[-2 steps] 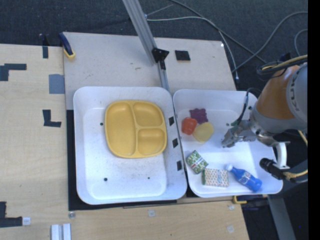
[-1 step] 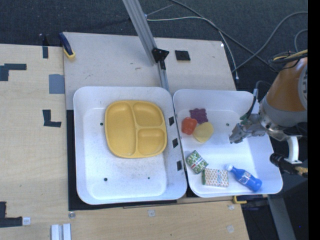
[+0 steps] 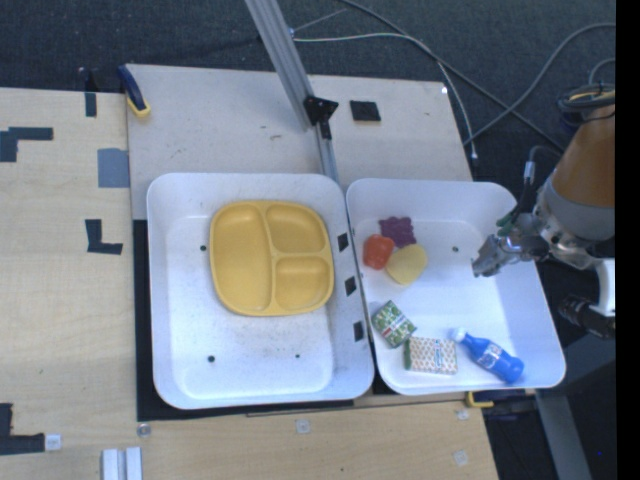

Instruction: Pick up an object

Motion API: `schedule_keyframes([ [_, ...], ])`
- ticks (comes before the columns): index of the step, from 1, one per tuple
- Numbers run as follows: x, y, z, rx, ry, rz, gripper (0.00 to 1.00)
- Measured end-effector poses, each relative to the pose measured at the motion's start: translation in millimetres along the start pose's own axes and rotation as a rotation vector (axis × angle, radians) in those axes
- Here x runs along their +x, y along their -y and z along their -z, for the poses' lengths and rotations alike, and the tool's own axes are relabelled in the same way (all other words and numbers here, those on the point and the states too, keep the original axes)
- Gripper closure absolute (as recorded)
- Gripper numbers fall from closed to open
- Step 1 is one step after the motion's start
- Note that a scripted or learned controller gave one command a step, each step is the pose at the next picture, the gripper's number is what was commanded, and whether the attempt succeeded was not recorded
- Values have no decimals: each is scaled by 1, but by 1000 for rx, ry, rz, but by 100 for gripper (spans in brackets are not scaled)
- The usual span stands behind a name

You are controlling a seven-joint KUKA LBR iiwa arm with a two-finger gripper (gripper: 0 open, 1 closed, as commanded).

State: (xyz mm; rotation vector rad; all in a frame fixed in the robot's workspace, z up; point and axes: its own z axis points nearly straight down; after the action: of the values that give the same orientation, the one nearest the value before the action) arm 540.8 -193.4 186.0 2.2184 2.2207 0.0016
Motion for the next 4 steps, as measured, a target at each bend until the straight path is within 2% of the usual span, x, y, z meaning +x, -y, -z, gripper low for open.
schedule_keyframes([
  [1,0,-1,52,-2,1,1,100],
  [3,116,-15,36,5,-2,4,100],
  [4,169,-14,46,4,-3,6,100],
])
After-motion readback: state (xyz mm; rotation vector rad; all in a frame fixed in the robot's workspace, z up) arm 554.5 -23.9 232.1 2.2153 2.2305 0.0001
